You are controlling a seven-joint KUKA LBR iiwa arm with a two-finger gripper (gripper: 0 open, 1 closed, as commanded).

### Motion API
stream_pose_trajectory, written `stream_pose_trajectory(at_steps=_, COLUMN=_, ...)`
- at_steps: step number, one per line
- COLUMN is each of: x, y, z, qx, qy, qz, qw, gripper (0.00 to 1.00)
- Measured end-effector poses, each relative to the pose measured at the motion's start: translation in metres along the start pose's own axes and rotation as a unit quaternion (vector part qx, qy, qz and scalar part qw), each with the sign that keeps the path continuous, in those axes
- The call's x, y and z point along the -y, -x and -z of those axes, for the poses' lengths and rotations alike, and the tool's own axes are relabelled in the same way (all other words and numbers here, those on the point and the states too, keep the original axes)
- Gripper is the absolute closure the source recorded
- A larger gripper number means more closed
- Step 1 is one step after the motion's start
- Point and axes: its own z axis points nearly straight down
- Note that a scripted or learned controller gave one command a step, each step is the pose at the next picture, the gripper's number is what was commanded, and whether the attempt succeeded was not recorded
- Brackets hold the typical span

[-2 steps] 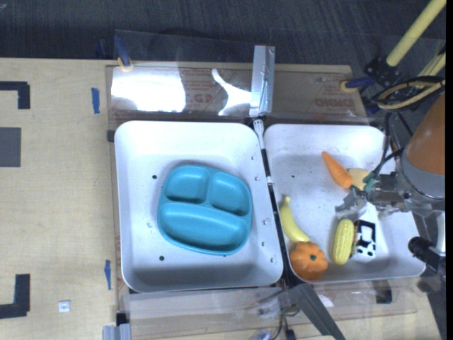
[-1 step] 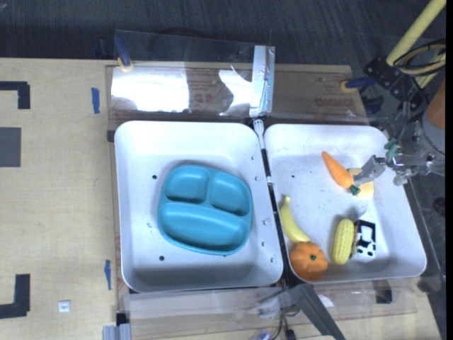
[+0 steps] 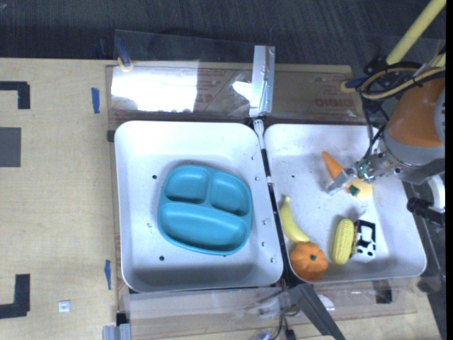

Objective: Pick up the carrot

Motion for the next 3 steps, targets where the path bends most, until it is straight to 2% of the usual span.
stream_pose_trajectory(at_steps=1, x=-0.002, y=0.002, z=0.013, qx=0.003, qy=0.004, qz=-0.001, qw=1.0, gripper=1.0)
stream_pose_trajectory(at_steps=2, x=-0.002, y=0.002, z=0.012, qx=0.003, qy=0.003, qz=-0.001, qw=1.0, gripper=0.0)
stream_pose_trajectory(at_steps=3, x=-0.054, y=-0.055, z=-0.006, qx=-0.004, qy=-0.004, qz=0.047, qw=0.9989, gripper=0.0)
